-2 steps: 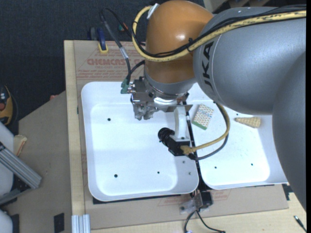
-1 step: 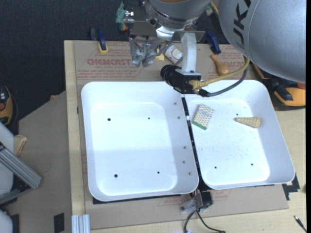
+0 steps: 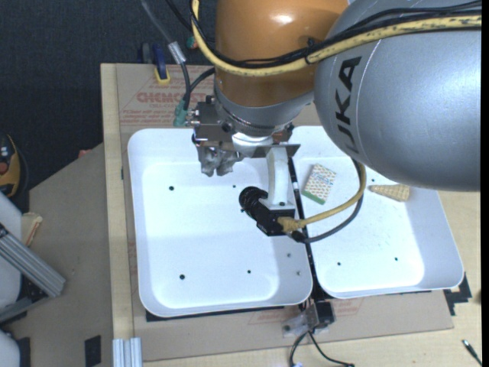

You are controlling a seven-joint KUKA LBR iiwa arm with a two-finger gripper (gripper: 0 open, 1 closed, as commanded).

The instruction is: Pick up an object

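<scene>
- Finds the gripper (image 3: 218, 161) low over the left bin (image 3: 191, 258), toward 12 o'clock of that bin's floor, hung from the arm (image 3: 405, 90) that comes in from 3 o'clock.
- Cannot tell whether it is open or closed: the wrist housing covers most of it from this slant. Sees nothing held beneath it.
- Judges this a descent onto bare white floor, with no loose item visible directly below.
- Locates the likely targets in the right bin (image 3: 382, 258): a patterned packet (image 3: 320, 183) at 10 o'clock of that bin, and a tan wedge (image 3: 391, 193) near 12 o'clock, partly under the arm's bulk.
- Places both well apart from the gripper, at roughly 3 to 4 o'clock from it, across the rims between the bins.
- Describes the packet as small, flat and rectangular, pale with a fine speckled print, lying tilted on the floor; possibly a sachet or sponge, too small to say.
- Describes the wedge as light brown, tapering toward 9 o'clock, lying flat.
- Rates both as light and low-lying, so hard to pinch from above.
</scene>
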